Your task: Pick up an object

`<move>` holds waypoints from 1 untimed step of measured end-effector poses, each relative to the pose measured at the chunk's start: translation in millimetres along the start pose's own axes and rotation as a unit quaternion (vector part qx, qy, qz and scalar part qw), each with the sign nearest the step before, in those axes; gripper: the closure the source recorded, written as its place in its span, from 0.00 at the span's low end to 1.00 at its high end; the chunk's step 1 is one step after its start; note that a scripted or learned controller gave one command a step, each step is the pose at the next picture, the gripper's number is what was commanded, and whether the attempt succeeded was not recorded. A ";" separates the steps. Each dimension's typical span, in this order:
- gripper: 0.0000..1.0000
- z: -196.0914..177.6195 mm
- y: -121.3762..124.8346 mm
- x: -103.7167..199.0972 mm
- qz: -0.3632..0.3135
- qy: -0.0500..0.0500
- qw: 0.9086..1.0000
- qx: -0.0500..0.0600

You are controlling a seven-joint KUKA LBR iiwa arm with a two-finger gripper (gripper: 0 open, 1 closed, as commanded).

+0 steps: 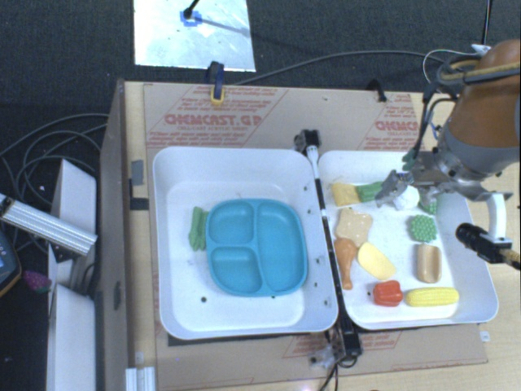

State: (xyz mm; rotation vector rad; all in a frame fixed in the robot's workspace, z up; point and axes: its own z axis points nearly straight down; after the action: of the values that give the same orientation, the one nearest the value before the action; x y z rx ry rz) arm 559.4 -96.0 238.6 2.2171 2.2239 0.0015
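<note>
Two bins (167, 218); end effector (404, 190) near right bin's back edge, grip state unclear.

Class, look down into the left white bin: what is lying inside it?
Inside the left white bin lie a blue three-compartment plastic tray and, against the tray's left edge, a green bean pod. Whatever lies beneath the tray is covered.

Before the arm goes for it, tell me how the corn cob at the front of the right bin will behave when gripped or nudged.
The corn cob looks like moulded toy plastic, so probably stiff and light. Its rounded, elongated shape suggests it may roll if pushed from the side. It lies flat beside the red pepper, near the right bin's front wall, so a nudge could jam it there.
</note>
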 end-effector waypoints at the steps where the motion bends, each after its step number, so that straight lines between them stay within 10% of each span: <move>1: 0.00 47.9 12.7 -57.5 0.001 -0.001 1.000 0.001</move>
State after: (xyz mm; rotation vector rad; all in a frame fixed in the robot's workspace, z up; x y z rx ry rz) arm 572.3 -153.4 190.8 2.2196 2.2214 -0.0008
